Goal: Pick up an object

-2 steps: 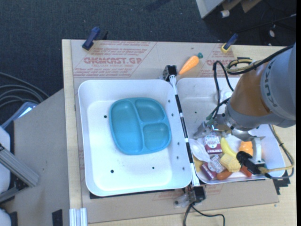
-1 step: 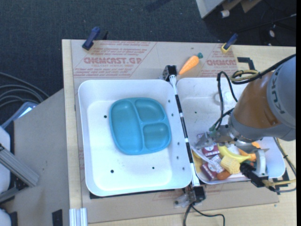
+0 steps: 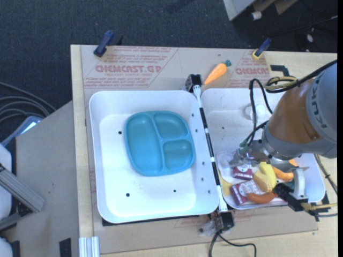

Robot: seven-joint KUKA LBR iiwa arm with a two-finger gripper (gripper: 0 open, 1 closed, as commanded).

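A blue tray (image 3: 159,142) lay in the left bin (image 3: 102,159). In the right bin (image 3: 225,103), lower right of frame, the gripper (image 3: 242,157) hung over a pile (image 3: 257,183) of small items, which lay just right and below it. Its grip: cannot tell.

arm (image 3: 305,116) cut off right — claw fingers unclear

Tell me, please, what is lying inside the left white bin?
The left bin holds a blue divided plate, lying flat with three compartments. Whatever is beneath the plate is covered.
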